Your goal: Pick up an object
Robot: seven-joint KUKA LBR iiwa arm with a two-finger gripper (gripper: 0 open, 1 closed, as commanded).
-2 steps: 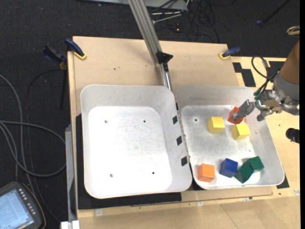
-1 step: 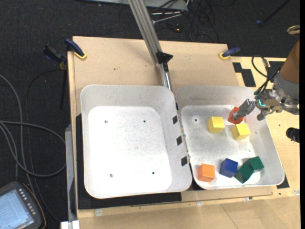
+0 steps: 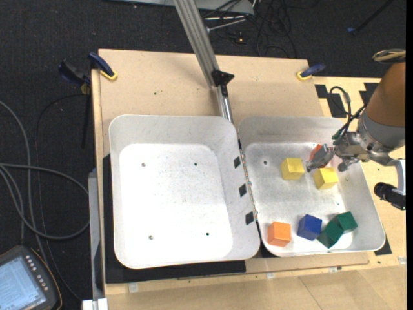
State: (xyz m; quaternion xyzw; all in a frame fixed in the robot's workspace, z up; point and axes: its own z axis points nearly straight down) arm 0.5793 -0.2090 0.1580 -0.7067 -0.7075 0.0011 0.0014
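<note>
The arm point(image 3: 387, 108) reaches in from the right, over the right bin point(image 3: 271, 134). Its gripper point(image 3: 329, 159) hangs low between two yellow blocks. One yellow block point(image 3: 292, 168) sits just to its left. The other yellow block point(image 3: 326, 177) sits just under it, a bit nearer to me. I cannot tell if the claw is wide or narrow, as it looks too small and blurry from here. Nothing shows between its tips.

Near the front of the bin sit an orange block point(image 3: 279, 233), a blue block point(image 3: 310, 227) and two green blocks point(image 3: 339, 228) that touch each other. The left bin point(image 3: 129, 134) has no blocks in it.

I think the nearer yellow block is the best pick. It stands alone, so the claw should go straight down over its middle. It should close on two flat sides, not on the corners, then lift slowly.
</note>
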